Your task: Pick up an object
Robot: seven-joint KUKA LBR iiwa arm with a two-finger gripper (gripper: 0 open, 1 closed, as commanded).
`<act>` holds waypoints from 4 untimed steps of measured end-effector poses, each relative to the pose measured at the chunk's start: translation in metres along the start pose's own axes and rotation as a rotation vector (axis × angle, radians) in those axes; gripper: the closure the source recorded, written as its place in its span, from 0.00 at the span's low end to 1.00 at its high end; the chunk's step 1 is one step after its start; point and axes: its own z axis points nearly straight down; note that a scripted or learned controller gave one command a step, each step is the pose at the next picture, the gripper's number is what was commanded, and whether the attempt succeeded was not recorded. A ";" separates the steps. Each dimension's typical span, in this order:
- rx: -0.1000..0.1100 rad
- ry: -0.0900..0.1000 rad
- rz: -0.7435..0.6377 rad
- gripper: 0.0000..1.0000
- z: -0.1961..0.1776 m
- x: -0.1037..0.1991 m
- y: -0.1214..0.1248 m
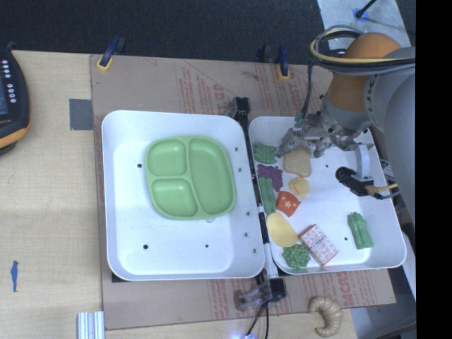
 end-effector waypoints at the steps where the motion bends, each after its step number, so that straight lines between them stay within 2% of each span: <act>1: 0.001 0.000 -0.001 0.00 0.000 0.007 0.000; 2: 0.002 0.001 -0.002 0.00 0.000 0.025 0.000; 3: -0.004 -0.002 0.005 0.00 0.000 -0.020 -0.002; 4: 0.000 0.001 -0.002 0.00 0.000 0.016 0.000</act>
